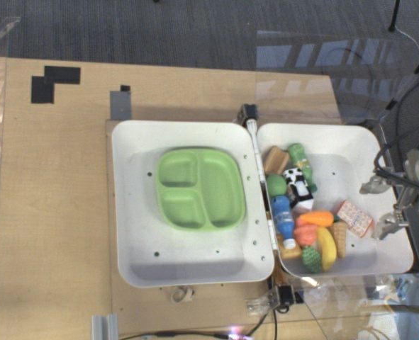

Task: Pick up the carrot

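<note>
No text, label, brand, number or sign here can be read.

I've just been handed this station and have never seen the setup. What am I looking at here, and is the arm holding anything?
One fixed camera looks down at a slant on a bench with two shallow white bins. The left bin holds a green divided plate. The right bin holds a pile of toy food along its left side: the carrot, a banana, a blue bottle, a black-and-white cow figure and others. The robot arm reaches in from the right; its gripper sits at the right bin's right edge, apart from the pile, with nothing between its fingers.
</note>
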`<state>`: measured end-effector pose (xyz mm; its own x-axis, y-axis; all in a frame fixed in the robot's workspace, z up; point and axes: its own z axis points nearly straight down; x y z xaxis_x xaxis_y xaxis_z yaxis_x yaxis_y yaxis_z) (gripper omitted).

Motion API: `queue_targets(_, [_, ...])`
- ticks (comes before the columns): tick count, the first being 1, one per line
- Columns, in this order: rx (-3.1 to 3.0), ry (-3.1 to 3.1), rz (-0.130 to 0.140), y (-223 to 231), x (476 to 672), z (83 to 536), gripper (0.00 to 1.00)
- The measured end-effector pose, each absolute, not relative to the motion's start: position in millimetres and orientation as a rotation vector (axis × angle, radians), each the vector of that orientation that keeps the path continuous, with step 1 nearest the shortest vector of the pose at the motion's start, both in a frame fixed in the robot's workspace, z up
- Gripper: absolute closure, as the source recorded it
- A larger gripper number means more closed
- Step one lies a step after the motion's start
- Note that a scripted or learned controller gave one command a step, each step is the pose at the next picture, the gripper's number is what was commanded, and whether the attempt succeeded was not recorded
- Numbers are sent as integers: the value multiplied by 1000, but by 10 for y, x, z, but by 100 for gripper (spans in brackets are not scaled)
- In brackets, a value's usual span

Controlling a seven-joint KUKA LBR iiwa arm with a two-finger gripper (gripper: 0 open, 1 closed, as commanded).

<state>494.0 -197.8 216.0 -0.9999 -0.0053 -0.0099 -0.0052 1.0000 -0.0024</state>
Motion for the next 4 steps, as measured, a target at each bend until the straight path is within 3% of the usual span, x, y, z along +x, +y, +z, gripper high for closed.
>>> queue_targets(1, [-466,3087,-5,-1257,5190,1245,0])
queue_targets(2, [-398,3058,-33,-1120,5257,1085,0])
queue_targets(4, [-351,3048,-43,-1011,5164,1085,0])
